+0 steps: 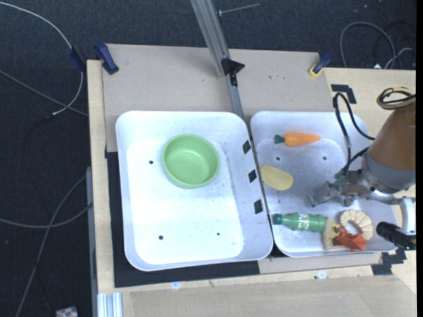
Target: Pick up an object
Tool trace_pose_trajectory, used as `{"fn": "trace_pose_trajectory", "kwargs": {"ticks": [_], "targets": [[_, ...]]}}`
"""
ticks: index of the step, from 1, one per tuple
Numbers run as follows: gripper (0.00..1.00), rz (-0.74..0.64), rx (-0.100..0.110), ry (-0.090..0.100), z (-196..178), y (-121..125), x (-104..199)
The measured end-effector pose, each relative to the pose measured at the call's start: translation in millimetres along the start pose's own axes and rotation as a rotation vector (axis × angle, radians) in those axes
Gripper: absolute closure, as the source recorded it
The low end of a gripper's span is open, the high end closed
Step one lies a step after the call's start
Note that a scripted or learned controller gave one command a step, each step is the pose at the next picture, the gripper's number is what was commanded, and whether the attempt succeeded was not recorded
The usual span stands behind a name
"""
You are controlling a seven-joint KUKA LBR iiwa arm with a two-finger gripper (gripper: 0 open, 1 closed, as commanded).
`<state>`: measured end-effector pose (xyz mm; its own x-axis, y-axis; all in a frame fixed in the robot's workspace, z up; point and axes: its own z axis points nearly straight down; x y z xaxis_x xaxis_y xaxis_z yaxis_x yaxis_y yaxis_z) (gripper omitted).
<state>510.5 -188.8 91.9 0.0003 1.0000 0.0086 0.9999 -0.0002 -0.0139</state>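
In the right bin (330, 121) lie an orange carrot (299, 139) at the back, a pale yellow piece (276, 177) near the left wall, and a green bottle (301, 222) on its side at the front. A tan ring-shaped toy (355, 222) and a red piece (350, 241) sit at the front right. My gripper (328, 194) hangs low over the bin floor, just above and right of the bottle and left of the ring toy. I see nothing held in it.
A green bowl (191, 160) sits in the left bin (178, 243). A metal pole (211, 25) slants down to the divider between the bins. The grey and orange arm (395, 152) covers the right bin's right edge, with black cables beside it.
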Motion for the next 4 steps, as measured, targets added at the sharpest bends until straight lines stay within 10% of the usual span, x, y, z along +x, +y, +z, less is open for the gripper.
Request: {"fn": "trace_pose_trajectory", "kwargs": {"ticks": [1, 4], "targets": [[1.00, 0.000, -0.010, -0.002, -15.7, 2.2, -0.1], [1.00, -0.003, -0.021, -0.010, -144.4, 16.5, 16.0]]}}
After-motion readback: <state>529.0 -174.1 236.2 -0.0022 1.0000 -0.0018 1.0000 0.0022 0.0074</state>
